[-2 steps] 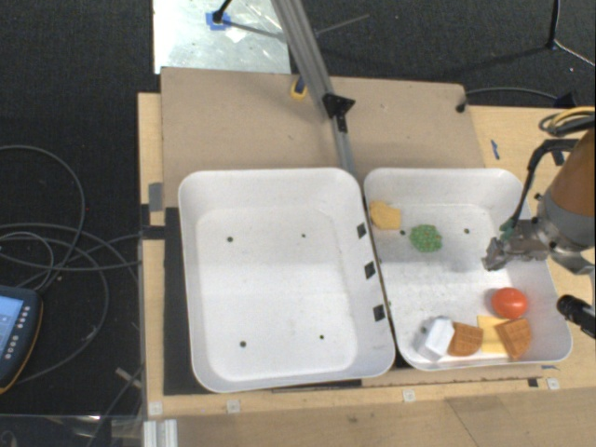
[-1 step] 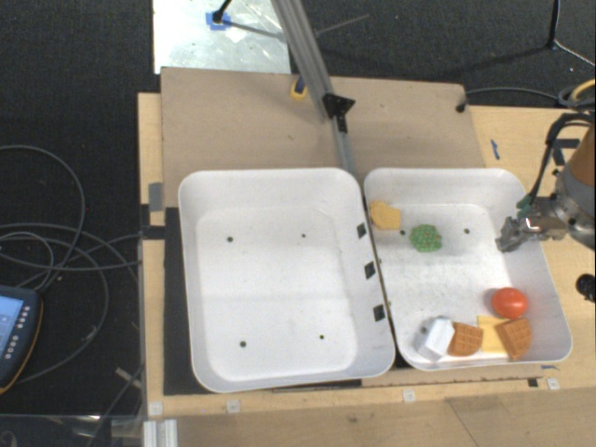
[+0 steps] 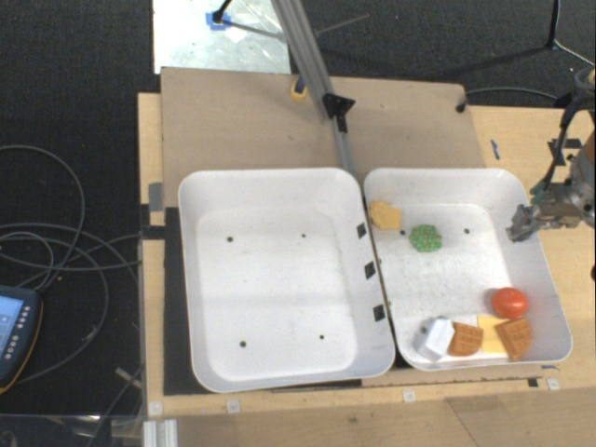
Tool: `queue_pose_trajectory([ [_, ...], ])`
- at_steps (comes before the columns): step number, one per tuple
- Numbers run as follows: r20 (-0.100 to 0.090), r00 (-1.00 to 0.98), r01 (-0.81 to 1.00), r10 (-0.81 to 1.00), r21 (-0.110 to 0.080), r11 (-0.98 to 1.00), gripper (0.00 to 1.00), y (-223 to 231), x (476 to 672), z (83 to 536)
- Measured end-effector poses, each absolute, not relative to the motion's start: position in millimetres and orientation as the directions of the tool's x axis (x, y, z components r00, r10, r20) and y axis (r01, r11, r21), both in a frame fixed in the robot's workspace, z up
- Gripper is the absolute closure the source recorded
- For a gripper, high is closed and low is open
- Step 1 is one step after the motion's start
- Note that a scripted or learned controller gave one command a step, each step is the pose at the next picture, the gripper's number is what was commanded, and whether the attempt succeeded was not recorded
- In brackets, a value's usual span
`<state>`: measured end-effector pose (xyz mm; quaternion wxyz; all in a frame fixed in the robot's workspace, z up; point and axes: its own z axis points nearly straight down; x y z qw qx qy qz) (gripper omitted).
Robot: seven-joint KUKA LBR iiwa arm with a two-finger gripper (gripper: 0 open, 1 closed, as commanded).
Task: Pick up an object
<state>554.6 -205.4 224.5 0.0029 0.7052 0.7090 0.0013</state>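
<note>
The left bin [image 3: 279,277] sits mid-frame; the right bin [image 3: 466,250] holds broccoli [image 3: 426,238], a tomato [image 3: 508,301] and waffle pieces [image 3: 514,335] lower right. The gripper [image 3: 523,223] hangs at its right rim, finger state unclear.

Two white bins [image 3: 270,277] [image 3: 531,277] are seen; one tomato [image 3: 508,301], one broccoli [image 3: 426,238], and three waffle pieces [image 3: 385,216] [image 3: 465,339] [image 3: 515,336].
</note>
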Motion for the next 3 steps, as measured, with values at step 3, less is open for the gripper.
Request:
queue_pose_trajectory([
  [3,0.002,-0.012,1.000,1.000,0.002,0.012,1.00,-35.8,559.3,250.1],
])
